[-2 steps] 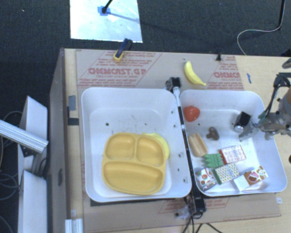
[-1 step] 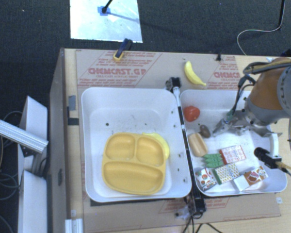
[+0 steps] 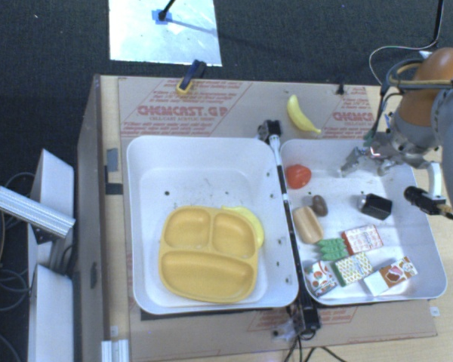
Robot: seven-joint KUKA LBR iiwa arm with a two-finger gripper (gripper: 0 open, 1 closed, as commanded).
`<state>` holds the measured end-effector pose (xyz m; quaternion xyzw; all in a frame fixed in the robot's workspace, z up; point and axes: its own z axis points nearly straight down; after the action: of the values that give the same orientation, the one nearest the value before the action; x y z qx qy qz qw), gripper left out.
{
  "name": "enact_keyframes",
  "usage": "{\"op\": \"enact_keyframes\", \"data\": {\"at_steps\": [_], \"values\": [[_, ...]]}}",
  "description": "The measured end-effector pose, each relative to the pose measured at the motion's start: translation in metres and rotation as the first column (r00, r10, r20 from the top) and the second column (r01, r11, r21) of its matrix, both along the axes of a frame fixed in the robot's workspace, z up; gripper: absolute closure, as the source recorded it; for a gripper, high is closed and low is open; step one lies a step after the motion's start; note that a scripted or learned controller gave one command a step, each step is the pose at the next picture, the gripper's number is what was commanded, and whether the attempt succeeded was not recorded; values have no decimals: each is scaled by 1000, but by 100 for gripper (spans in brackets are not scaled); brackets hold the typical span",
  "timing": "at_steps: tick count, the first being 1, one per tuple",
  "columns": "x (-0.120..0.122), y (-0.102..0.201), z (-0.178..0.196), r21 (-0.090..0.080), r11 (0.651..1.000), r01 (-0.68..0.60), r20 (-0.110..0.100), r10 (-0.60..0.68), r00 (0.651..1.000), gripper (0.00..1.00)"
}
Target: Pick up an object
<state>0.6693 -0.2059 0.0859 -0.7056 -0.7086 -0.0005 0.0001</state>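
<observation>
Gripper [image 3: 371, 159] over right bin [image 3: 432, 276] far edge, finger state cannot be told | tomato [image 3: 298, 176], black block [image 3: 376, 206], hot dog [image 3: 308, 224], cartons near corner | yellow tray [image 3: 208, 255] in left bin [image 3: 147, 225] | banana [image 3: 302, 116] on desk [image 3: 234, 104] far edge

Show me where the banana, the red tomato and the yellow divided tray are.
banana [image 3: 303, 117], camera view, middle of its curved body
red tomato [image 3: 298, 176], camera view, centre of its top
yellow divided tray [image 3: 205, 268], camera view, floor of its large front compartment
</observation>
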Motion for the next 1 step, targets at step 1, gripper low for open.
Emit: {"op": "enact_keyframes", "data": {"at_steps": [1], "values": [[-45,-1,48,-3,1000,2,4,-2,1000,0]]}}
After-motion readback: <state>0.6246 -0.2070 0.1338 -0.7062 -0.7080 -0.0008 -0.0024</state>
